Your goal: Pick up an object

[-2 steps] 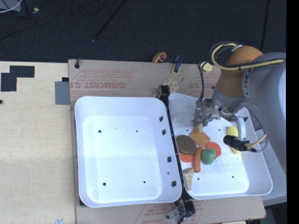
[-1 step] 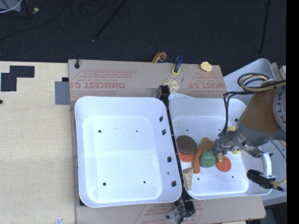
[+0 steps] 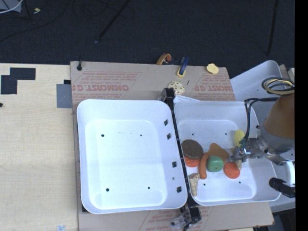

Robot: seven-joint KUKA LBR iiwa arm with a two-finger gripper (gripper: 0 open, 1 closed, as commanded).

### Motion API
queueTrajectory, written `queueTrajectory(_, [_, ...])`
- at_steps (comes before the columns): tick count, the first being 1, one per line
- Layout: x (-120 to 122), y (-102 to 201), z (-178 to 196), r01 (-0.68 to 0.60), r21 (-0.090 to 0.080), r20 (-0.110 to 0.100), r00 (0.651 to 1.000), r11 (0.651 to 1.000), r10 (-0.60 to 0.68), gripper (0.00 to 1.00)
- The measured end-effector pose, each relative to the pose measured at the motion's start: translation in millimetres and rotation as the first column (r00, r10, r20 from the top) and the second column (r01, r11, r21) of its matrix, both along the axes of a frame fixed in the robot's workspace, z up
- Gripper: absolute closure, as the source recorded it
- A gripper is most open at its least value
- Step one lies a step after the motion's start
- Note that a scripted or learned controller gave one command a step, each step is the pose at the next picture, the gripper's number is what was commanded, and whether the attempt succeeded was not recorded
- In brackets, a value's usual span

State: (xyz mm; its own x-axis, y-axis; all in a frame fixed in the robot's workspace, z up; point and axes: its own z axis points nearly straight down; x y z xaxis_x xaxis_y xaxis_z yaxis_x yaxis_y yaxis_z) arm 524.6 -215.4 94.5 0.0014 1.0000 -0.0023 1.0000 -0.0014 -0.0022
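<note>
Two shallow white plastic bins with rounded corners sit side by side on a brown cardboard sheet point(image 3: 120, 83) printed with red lettering, which lies on the pale wood-grain surface point(image 3: 33, 143). The left bin point(image 3: 91, 129) shows a smooth floor marked by a few small dark holes. The right bin point(image 3: 211, 121) holds a cluster of small objects toward its lower middle.

Counted in that cluster: one round dark brown disc point(image 3: 192, 148) lying partly over a red-orange piece point(image 3: 191, 162); one long red-orange sausage-shaped piece point(image 3: 203, 166); one round green ball-like item point(image 3: 215, 164); one tan-orange wedge point(image 3: 217, 151) just behind the green one; one round red-orange item point(image 3: 232, 171) to the right; one small yellow piece point(image 3: 238, 137) near the right wall; and one pale cream chunk point(image 3: 194, 183) by the dividing edge. They look like smooth moulded toy shapes.

Outside the bins, on the cardboard's far edge, lie one orange ring-like piece point(image 3: 164, 58), one blue and yellow clip-like item point(image 3: 183, 67), one yellow lump point(image 3: 212, 69) and one pale speckled round piece point(image 3: 176, 87).

The end effector point(image 3: 239, 157) reaches in from the right, low over the right bin, between the yellow piece and the red-orange round item, close above the latter. Whether it is spread or closed cannot be told, and nothing can be seen gripped in it.
</note>
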Motion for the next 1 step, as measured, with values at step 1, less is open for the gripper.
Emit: queueTrajectory(1, [17.1,23.0,-7.5,-0.003,0.004,0.001,1.0,1.0,0.003,1.0])
